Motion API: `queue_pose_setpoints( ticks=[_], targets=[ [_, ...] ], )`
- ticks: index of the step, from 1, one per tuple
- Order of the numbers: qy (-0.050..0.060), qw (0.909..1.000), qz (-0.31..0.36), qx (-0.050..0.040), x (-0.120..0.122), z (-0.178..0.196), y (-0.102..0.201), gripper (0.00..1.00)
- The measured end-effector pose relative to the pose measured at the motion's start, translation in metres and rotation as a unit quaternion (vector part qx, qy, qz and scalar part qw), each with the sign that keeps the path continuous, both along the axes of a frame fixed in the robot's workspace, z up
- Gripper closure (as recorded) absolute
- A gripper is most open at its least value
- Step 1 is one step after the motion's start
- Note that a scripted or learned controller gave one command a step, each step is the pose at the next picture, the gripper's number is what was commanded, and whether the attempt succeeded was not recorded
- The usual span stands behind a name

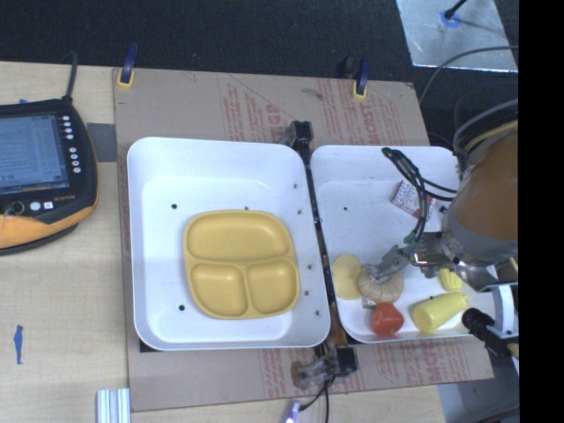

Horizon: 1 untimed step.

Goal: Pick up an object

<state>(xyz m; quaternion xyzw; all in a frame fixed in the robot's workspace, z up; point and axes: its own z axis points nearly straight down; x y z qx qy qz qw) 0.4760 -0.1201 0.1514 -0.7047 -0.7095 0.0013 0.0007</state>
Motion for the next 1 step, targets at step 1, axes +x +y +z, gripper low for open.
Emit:
queue_pose_setpoints(
  ticks=[1],
  targets=[
    [0.000,1.0000,-0.002,-0.0002,-0.0005,-0.0158,-0.0927,0.00]
  ],
)
